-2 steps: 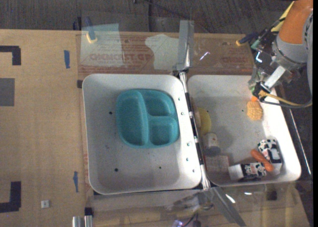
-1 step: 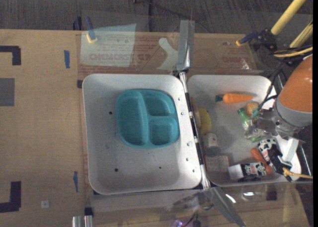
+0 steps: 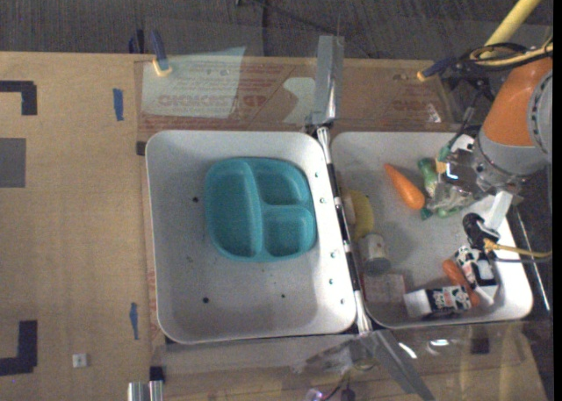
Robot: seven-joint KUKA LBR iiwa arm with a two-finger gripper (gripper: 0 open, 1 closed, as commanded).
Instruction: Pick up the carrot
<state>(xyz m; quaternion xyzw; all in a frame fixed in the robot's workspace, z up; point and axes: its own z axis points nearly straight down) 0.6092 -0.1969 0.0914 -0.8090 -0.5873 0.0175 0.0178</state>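
Where the frame ran nearest the viewer, at lower right, a small milk carton [image 3: 441,301] lay on its side against the bottom wall of the right bin [image 3: 518,307], a small orange item [image 3: 454,271] just above it. Higher and left sat a grey can [image 3: 377,253] and a yellow banana-like piece [image 3: 361,212] beside the divider. The carrot [image 3: 405,187] lay tilted in the upper middle of that bin, apart from other objects. Just right of it hung the gripper [image 3: 450,190], near a green item [image 3: 428,182]; its opening could not be judged. The left bin [image 3: 167,215] held a teal divided plate [image 3: 261,208]. In my judgement, a sound grasp would require shifting left, centring over the carrot's thick middle, closing across its narrow axis, clear of the green item.
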